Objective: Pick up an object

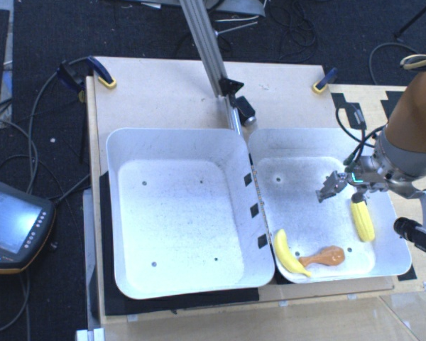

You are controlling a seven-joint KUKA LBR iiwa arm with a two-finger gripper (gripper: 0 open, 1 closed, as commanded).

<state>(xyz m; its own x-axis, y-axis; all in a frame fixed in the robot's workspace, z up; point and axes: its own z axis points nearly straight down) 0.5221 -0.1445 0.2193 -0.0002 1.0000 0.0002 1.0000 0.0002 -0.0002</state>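
Three objects lie in the right bin (298, 163). A yellow corn cob (363, 219) rests near the bin's right wall. A yellow banana (287, 253) lies against the front left corner, and an orange-brown drumstick-shaped toy (326, 257) sits just right of it. My gripper (331, 187) hangs over the middle of the right bin, reaching in from the right. It is just left of the corn's upper end and above the drumstick toy. I see nothing in its grasp.
The left bin (128, 148) adjoins the right one along a shared rim with black tabs. A slanted metal pole (207, 41) with a clamp stands behind the bins. A teach pendant (14, 222) and cables lie on the floor at left.
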